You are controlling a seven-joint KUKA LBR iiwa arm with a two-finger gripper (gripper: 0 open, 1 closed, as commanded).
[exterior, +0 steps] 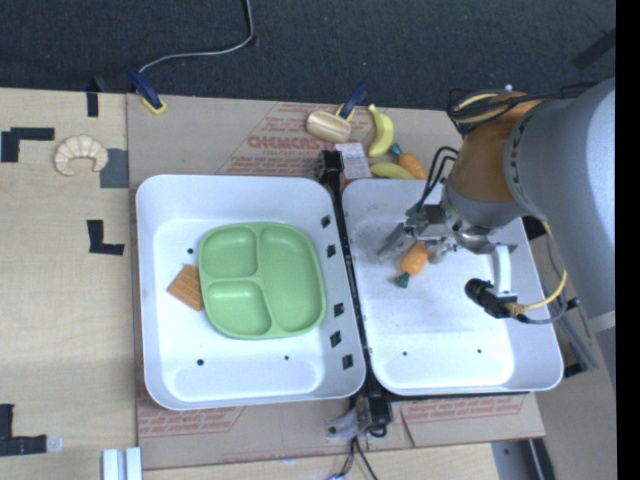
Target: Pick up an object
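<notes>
A small orange carrot [414, 260] with a green tip lies in the right bin [440, 358], near its upper middle. My gripper [414, 242] hangs right over the carrot's upper end. Its two thin dark fingers [392, 242] are spread to either side, so it is open. The carrot rests on the bin floor and is not clamped. The grey arm with its orange band comes in from the right and hides the bin's upper right corner.
In the left bin [170, 368] sit a green divided plate [262, 278] and an orange cracker [186, 287] tucked at its left edge. Behind the bins lie a bread roll [328, 124], a banana [380, 133] and another carrot [408, 163]. A croissant [80, 154] lies far left.
</notes>
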